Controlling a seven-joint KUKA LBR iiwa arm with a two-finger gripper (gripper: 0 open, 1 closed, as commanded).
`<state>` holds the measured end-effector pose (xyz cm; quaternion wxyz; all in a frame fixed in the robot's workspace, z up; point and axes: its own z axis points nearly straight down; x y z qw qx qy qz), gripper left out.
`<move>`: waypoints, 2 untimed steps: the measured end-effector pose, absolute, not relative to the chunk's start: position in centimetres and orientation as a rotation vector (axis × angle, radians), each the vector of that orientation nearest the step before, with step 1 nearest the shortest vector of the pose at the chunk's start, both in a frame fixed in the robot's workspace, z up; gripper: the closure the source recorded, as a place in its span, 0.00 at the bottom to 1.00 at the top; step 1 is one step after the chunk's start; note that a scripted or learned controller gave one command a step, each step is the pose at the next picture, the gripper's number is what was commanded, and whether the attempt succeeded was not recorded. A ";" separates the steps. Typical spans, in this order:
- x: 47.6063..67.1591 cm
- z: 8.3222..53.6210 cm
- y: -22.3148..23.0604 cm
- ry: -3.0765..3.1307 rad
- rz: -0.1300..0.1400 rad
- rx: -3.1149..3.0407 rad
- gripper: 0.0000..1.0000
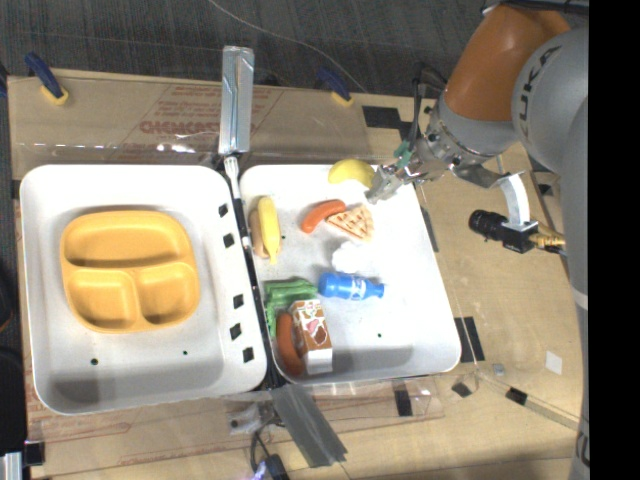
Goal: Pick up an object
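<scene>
My gripper [384, 185] hangs over the back edge of the right bin [420, 308], just right of a yellow lemon [348, 173]. Nothing shows in its grasp. Close in front of it lie a red sausage [321, 214] and a checked orange pizza slice [352, 223]. A banana [265, 226] rests by the bin's left wall. Toward the middle are a small white lump [349, 258] and a blue bottle [350, 288] on its side. At the front left sit a green item [283, 293], a brown-and-white carton [313, 334] and a reddish-brown item [286, 341].
The left bin [40, 298] holds a yellow divided tray [130, 268]. A metal divider post [236, 98] rises between the bins at the back. The arm's orange band [500, 53] stands above the bench to the right.
</scene>
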<state>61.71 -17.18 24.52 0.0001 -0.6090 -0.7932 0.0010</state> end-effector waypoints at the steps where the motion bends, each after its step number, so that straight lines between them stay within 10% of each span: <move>1: 65.0 17.4 -20.9 -2.323 0.008 -2.106 1.00; 2: 65.8 10.6 -18.9 -1.964 -0.003 -2.456 1.00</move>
